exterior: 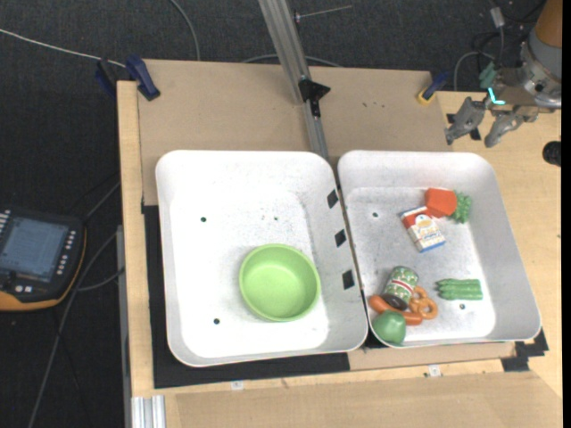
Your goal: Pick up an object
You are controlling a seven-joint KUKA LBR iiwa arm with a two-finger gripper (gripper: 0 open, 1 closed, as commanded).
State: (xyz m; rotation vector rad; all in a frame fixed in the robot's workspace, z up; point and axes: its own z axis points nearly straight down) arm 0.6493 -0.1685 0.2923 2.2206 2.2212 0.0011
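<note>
Surface [232, 105]: light wood top, carrying two shallow white bins side by side, seen from above at a slant. A grey metal post [287, 47] runs down from the top edge to the gap between the bins. Blue clamps [143, 77] sit at the far corners of the surface.

Left bin [205, 194]: holds one item, a round lime-green bowl [279, 282], upright, in the near right part of the bin, close to the near wall.

Right bin [500, 239]: holds all the small objects, any of which is a candidate for the pick.
- Small white and red carton [423, 228], lying tilted near the middle of the bin.
- Orange-red block [440, 201] just beyond the carton, touching a green leafy piece [462, 207] on its right.
- Flat green ridged piece [459, 289] toward the near right, apart from the others.
- Small can with a green and red label [401, 284] lying on its side at the near left.
- Orange ring-shaped piece [419, 308] touching the can on its near side.
- Round green ball-like item [389, 327] at the near left corner, against the bin wall, just beside the can and ring.

Arm: enters at the upper right. Hand [482, 125] sits over the bare surface beyond the far right corner of the right bin, well apart from every object. Its two fingers [460, 123] stand spread, with nothing between them.

Off the surface, far left: a handheld control pendant with screen [36, 257] on the dark floor.
</note>
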